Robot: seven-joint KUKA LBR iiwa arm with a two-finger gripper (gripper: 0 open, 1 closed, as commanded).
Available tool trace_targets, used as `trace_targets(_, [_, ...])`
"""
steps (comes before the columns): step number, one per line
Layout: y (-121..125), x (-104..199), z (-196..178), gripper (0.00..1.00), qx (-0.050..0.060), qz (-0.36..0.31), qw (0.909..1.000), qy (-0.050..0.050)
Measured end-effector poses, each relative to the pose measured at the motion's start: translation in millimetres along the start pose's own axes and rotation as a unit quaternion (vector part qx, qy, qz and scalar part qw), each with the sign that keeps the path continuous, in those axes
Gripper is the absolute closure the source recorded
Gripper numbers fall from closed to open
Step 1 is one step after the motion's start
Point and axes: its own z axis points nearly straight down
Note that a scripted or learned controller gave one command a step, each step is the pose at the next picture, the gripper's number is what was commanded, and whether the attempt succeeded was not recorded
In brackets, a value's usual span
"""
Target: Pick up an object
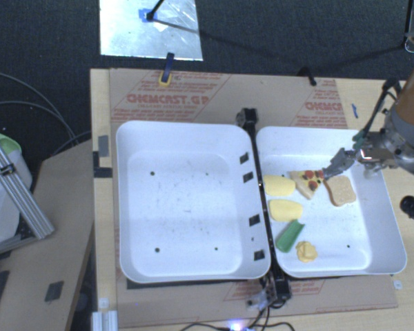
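Observation:
The right bin (372, 212) holds several toy foods. A pizza slice (307, 182) lies near its middle, with a tan bread slice (341, 192) just to its right. Two pale yellow pieces (278, 185) (285, 209) lie by the bin's left wall. Below them are a green piece (288, 235) and a small yellow lump (306, 252). My gripper (333, 165) reaches in from the right, slanting down, its tip just above the gap between the pizza slice and the bread slice. I see nothing held in it.
The left bin (131, 185) sits beside the right one, with a black clip strip (252, 185) along the shared wall. Both rest on a cardboard sheet (214, 92). A metal plate (150, 19) lies on the floor behind.

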Motion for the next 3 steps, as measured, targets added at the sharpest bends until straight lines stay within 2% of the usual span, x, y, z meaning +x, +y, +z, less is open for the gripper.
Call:
trace_targets(1, [42, 81, 60, 0.00, 0.002, -0.004, 1.0000, 0.002])
trace_targets(2, [91, 120, 99, 0.00, -0.001, -0.003, 1.0000, 0.000])
trace_targets(3, [144, 195, 4, 0.00, -0.006, -0.004, 1.0000, 0.001])
